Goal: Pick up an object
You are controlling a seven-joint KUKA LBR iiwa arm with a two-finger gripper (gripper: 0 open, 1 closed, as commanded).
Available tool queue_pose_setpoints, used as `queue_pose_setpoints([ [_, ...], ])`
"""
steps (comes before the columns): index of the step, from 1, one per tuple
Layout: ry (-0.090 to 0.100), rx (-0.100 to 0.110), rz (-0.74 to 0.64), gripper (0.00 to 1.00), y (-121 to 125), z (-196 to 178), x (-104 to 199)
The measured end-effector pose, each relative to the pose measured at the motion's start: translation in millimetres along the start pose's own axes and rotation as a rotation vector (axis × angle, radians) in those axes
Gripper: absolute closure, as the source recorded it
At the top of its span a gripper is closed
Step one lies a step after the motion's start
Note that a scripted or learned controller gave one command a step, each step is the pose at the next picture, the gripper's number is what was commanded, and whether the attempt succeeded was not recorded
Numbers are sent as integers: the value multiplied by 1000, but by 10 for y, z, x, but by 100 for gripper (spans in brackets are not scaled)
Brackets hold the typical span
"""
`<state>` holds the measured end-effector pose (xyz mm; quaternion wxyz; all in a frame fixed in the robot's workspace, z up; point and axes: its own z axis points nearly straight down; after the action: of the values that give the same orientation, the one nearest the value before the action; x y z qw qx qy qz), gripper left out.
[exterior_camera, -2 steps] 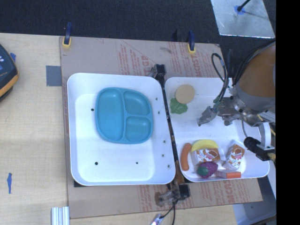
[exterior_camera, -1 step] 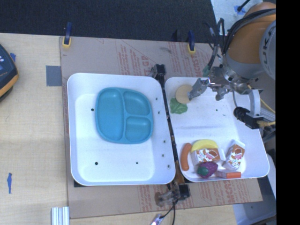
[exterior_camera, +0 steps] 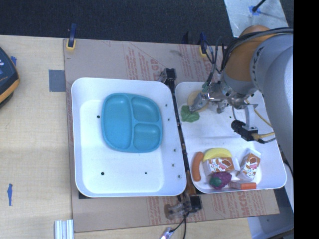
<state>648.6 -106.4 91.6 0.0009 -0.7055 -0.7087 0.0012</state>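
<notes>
No object had yet been lifted, as far as could be judged: everything visible lay on the floor of a bin. The gripper (exterior_camera: 195,103) was seen low over the far left corner of the right bin (exterior_camera: 219,131), its tip just beside, perhaps touching, a small green leafy item (exterior_camera: 190,114) that rested near the bin's left wall. Whether that item was between the fingers could not be told, nor could it be told whether the gripper was released or clenched, since the wrist hardware hid the tip. The grasp and the lift were therefore judged to be still left to do.

The other candidates were grouped along the near edge of the right bin: an orange sausage-shaped piece (exterior_camera: 197,165) by the left wall, a yellow-topped packet (exterior_camera: 218,159), a purple and green item (exterior_camera: 220,179) just in front of it, and a small carton (exterior_camera: 250,166) toward the near right corner. The left bin (exterior_camera: 124,180) was occupied by a blue divided plate (exterior_camera: 131,122) near its middle.

The arm (exterior_camera: 264,59) was reached in from the right, over the far right corner of the right bin, with the wrist bent down and leftward toward the green item.
</notes>
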Motion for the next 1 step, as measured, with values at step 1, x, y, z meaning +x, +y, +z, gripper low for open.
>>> queue_pose_setpoints([
  [1, 0, -1, -1, 0, 78, -6, 114],
])
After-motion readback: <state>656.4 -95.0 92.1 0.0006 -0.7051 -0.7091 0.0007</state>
